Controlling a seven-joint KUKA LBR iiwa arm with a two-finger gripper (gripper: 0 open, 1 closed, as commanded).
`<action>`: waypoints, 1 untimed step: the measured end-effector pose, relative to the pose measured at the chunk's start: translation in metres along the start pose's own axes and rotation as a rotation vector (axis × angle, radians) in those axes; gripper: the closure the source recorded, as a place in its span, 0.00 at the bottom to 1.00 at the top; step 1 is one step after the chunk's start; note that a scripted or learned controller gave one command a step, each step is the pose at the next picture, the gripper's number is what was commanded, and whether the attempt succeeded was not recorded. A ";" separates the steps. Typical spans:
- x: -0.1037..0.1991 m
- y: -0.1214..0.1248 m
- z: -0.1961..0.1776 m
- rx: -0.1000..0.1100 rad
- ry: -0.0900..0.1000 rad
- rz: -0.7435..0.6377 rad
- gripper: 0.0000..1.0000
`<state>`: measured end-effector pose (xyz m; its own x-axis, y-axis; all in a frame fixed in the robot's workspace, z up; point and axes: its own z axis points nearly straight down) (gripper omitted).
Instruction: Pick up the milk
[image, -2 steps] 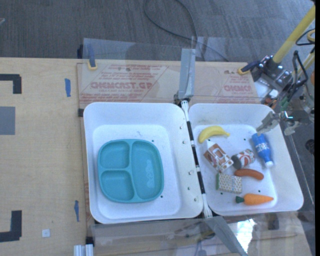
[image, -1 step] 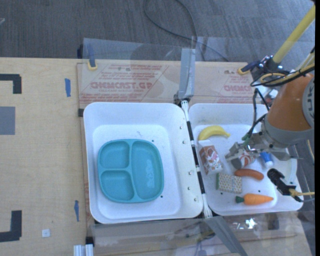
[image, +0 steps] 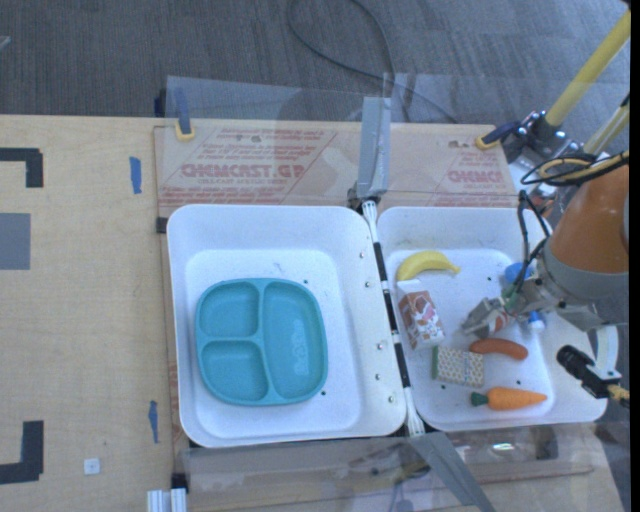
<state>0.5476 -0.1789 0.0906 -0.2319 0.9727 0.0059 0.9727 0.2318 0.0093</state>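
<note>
From my feed, the left bin (image: 190, 330) held a teal divided plate (image: 262, 341) lying flat, with its three compartments bare. The right bin (image: 470, 230) held the rest: a banana (image: 426, 265) near the back, the milk (image: 421, 318) carton lying on its side close to the bin's left wall, a small speckled box (image: 460, 367) just in front of it, a sausage (image: 497, 348) and a carrot (image: 510, 398) toward the front right. The gripper (image: 487, 318) hung low over the right bin, to the right of the milk and apart from it, above the sausage. I could not tell its state.
</note>
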 end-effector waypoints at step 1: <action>-0.006 -0.001 -0.011 -0.004 -0.010 0.008 1.00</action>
<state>0.5477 -0.1849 0.1016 -0.2242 0.9745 -0.0035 0.9744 0.2242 0.0130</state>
